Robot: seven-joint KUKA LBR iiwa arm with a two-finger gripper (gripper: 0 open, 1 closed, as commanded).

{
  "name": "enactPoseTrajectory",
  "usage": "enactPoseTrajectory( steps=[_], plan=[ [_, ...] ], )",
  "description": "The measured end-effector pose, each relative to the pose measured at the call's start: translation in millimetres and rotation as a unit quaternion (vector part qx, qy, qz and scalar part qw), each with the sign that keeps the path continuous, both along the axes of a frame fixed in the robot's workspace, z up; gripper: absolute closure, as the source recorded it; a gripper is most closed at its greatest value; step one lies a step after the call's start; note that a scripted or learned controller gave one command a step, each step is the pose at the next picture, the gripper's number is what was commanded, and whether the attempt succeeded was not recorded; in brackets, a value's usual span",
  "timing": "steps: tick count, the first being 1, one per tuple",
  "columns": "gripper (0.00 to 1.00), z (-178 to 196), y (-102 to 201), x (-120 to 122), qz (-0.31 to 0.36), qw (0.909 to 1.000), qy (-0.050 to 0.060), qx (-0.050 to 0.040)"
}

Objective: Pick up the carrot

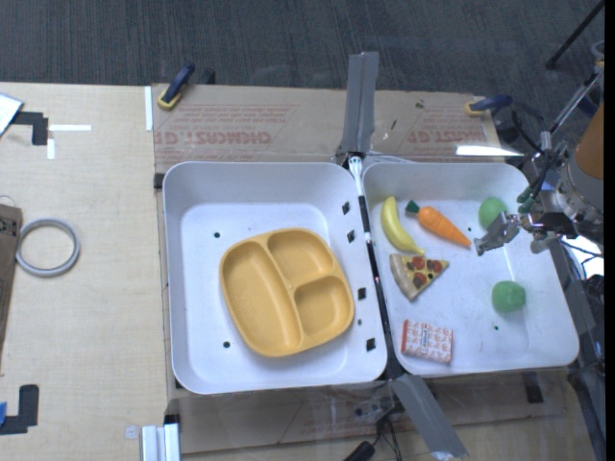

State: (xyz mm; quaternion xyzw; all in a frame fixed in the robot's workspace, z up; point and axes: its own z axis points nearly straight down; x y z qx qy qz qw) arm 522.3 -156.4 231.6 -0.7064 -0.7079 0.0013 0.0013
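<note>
The carrot (443,224) is orange with a small green top. It lies flat in the right bin (548,349), near the far side, with its top pointing left. My gripper (510,242) hangs over the same bin, just right of the carrot's pointed end and apart from it. It is open, with only the white bin floor between its fingers.
A banana (397,225) lies just left of the carrot, and a pizza slice (418,274) just in front of it. A green lime (492,209) sits behind the gripper, a green ball (508,296) in front. A red-and-white packet (427,341) lies near the front. The left bin (192,219) holds a yellow divided plate (285,291).
</note>
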Motion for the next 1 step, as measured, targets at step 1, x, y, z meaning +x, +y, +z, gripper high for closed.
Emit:
enactPoseTrajectory(
  steps=[1],
  plan=[
    [0.00,-108.9,6.3,55.9,0.013,0.9999,0.000,0.0000]
  ],
)
